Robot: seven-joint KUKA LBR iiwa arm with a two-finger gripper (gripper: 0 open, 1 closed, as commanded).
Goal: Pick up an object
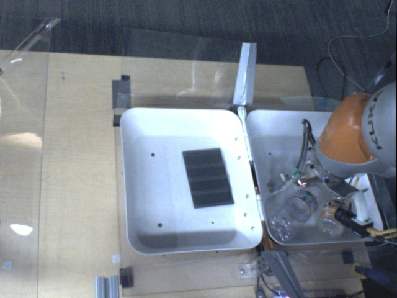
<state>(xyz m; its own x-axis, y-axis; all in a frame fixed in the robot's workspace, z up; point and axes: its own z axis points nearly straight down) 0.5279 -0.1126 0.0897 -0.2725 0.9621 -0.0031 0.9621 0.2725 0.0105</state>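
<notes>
Two shallow white bins sit side by side on a wooden bench. In the left bin (pixel 142 166), a dark, flat, ribbed rectangular pad (pixel 208 177) lies near the centre, slightly tilted. The right bin (pixel 273 135) holds several clear glass or plastic cups (pixel 296 207), hard to tell apart. The grey arm with its orange band (pixel 347 135) reaches over this right bin. Its gripper (pixel 299 180) hangs just above the cups; whether it grips anything cannot be told.
</notes>
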